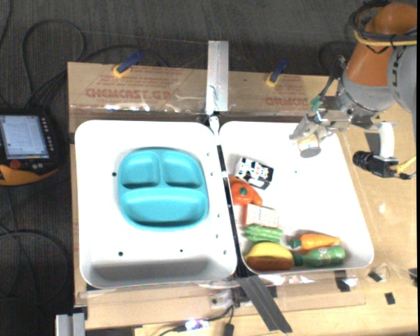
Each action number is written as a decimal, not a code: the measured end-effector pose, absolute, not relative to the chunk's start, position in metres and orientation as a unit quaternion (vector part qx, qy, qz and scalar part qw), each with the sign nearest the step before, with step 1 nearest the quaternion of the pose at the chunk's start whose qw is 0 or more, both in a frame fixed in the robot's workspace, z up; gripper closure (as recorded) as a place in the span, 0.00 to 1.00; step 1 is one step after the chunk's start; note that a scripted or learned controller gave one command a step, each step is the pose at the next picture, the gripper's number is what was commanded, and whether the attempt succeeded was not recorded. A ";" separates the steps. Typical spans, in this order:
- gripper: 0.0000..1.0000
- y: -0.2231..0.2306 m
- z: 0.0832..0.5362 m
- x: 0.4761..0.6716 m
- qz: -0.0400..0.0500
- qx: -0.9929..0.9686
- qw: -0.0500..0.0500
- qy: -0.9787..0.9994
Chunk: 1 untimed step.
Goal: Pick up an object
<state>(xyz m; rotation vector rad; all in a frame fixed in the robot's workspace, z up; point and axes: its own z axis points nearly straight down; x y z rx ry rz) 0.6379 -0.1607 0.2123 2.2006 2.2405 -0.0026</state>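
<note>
We see two shallow white bins side by side on a bench. The left white bin (98, 257) holds a light blue plastic plate with three sections (162, 187) in its middle. The right white bin (336, 194) holds the small things, all bunched along its left side and bottom edge. Near the divider lies a small black and white patterned box (255, 172); its print is too small for us to read. Just below it sits an orange toy piece (243, 193), touching a small pale box (263, 218). At the bottom lie a yellow and brown toy food (269, 255), an orange toy carrot (318, 241) and a green toy vegetable (323, 256), close together.

The grey metal gripper (309, 138) hangs over the upper right part of the right bin, well apart from the toys. We cannot tell how it is set.

Brown cardboard (126, 89) at the top of the frame has faded red letters, maybe "CHEMCAST GP". A handheld control pad with a lit screen (19, 145) lies at the left edge.
</note>
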 end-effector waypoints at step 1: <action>1.00 -0.172 0.159 0.655 -0.003 0.722 0.000 0.692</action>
